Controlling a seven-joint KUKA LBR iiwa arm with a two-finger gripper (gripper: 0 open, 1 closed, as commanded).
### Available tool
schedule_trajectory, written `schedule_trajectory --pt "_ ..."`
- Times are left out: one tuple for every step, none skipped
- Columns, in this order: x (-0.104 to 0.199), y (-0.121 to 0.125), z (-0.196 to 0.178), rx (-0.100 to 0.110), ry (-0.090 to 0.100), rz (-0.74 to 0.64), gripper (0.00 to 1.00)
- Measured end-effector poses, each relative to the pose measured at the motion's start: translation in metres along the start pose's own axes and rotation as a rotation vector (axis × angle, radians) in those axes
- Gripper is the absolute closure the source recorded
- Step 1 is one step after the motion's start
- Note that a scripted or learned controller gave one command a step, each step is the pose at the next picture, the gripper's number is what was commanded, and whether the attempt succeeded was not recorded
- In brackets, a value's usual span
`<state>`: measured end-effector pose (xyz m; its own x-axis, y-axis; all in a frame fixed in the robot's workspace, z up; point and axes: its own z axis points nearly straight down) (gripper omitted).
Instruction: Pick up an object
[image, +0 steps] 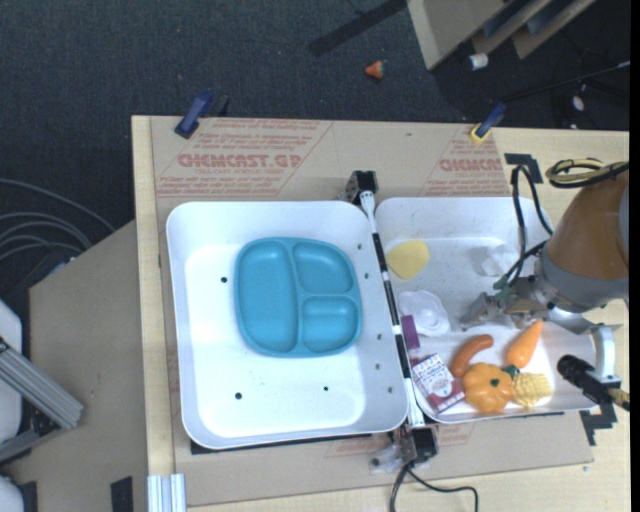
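My gripper is low inside the right bin, reaching in from the right under the orange-banded wrist. It sits between a white cup-like piece on its left and an orange carrot just below right. An orange sausage lies right below it. Nothing visibly sits in the gripper.
A yellow round piece lies at the bin's upper left. An orange pumpkin, a corn cob and a red-and-white packet crowd the front edge. In the left bin rests a blue divided plate.
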<state>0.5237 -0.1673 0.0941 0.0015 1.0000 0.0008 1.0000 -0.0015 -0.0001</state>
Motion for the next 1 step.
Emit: schedule_trajectory --pt "0.0306 0.0229 0.0098 -0.001 -0.001 -0.003 0.0"
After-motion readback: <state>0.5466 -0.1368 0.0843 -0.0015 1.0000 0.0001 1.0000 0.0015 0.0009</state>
